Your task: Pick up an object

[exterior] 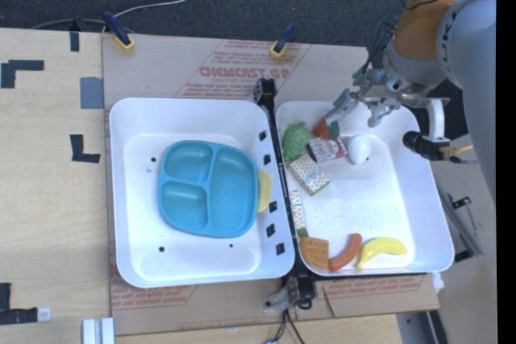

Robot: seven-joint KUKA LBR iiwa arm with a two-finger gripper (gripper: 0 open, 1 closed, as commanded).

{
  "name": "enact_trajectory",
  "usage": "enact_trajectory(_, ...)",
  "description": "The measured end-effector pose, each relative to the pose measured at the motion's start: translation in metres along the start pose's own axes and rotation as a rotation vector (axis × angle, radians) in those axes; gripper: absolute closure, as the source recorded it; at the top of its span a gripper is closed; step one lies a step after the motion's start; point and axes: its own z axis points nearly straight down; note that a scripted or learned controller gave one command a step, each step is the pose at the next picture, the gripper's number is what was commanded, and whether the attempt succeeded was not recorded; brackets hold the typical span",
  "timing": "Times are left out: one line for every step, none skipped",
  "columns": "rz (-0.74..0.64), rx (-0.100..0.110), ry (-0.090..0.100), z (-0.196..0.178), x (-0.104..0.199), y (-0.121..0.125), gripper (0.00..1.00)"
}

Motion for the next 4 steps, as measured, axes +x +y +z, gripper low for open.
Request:
enact_trajectory(0.001, -0.013, -0.003, 0.072, 0.025, 0.016, 0.00)
enact_trajectory(0.000, -0.006, -0.003, 0.098, -0.027, 0.014, 0.00)
enact_trajectory(0.000, -0.006, -0.003, 0.097, -0.059, -0.004, 0.00)
enact_trajectory(-0.001, -0.005, 0.000, 0.098, -0.007, 0.014, 0.00)
